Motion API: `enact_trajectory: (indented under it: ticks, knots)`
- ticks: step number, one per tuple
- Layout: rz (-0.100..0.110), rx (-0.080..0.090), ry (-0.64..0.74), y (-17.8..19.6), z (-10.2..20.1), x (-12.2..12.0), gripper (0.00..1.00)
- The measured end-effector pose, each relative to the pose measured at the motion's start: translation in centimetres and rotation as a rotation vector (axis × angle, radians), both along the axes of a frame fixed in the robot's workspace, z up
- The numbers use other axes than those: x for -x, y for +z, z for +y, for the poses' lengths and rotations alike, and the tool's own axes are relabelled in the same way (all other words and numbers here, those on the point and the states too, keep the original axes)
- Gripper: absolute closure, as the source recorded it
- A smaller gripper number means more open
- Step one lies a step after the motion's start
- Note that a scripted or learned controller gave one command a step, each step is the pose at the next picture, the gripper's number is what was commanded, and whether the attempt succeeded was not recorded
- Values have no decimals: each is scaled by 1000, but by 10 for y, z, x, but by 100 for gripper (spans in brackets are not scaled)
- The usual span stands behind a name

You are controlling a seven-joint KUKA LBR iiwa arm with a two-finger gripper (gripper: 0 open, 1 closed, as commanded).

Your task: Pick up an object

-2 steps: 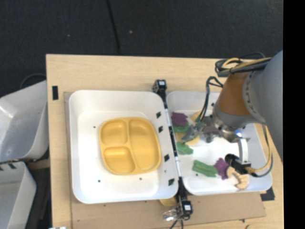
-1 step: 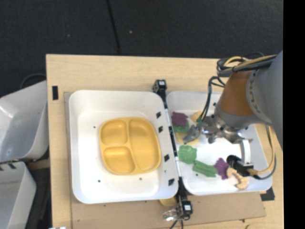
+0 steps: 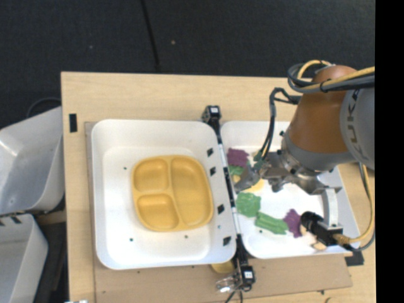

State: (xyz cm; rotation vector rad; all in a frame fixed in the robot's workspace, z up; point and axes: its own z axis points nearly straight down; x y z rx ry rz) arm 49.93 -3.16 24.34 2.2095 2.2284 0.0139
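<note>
1. The gripper (image 3: 257, 172) is hovering at about nine o'clock in the right bin (image 3: 252, 131), over the small toys; whether it is open or closed, I cannot tell.
2. The green toy (image 3: 248, 204) is lying at seven o'clock, just beside the darker green piece (image 3: 271, 223).
3. It is looking light, small and probably rubbery; pinching across its narrow middle seems safest.

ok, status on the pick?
Gripper low over right bin, among small toys. Nothing visibly held. Yellow tray sits in left bin.
</note>
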Motion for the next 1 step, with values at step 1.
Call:
enact_trajectory:
  ticks: [1]
  knots:
    - [-1, 2, -1, 66, 43, 8, 0]
